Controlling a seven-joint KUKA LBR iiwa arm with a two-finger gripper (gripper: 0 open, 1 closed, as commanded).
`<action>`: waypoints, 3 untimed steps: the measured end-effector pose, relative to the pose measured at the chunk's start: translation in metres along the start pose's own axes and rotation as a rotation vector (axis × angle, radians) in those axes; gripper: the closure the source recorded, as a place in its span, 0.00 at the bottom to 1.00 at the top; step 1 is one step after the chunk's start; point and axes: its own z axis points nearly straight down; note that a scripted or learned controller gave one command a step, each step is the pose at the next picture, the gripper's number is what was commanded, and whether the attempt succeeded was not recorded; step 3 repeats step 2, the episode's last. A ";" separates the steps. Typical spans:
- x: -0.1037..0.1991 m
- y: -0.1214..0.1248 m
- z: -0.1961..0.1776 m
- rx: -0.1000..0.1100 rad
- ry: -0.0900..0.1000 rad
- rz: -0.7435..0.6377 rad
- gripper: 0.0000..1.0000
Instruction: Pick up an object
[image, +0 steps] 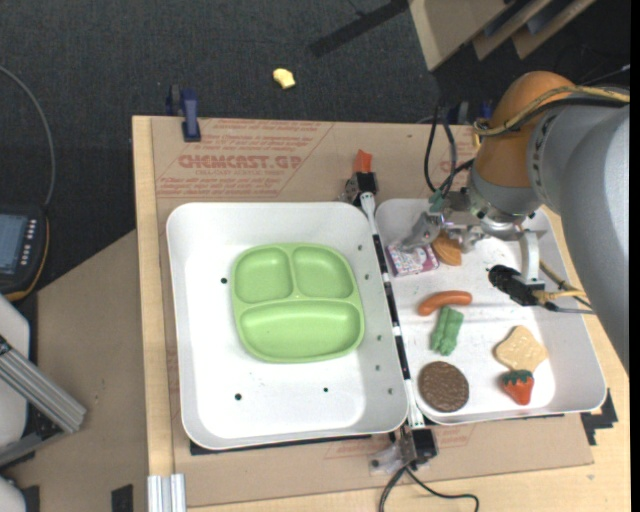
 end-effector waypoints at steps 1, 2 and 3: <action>-0.004 0.000 -0.014 -0.004 -0.003 0.004 1.00; 0.046 -0.038 -0.103 0.000 0.005 0.000 1.00; 0.046 -0.038 -0.103 0.000 0.005 0.000 1.00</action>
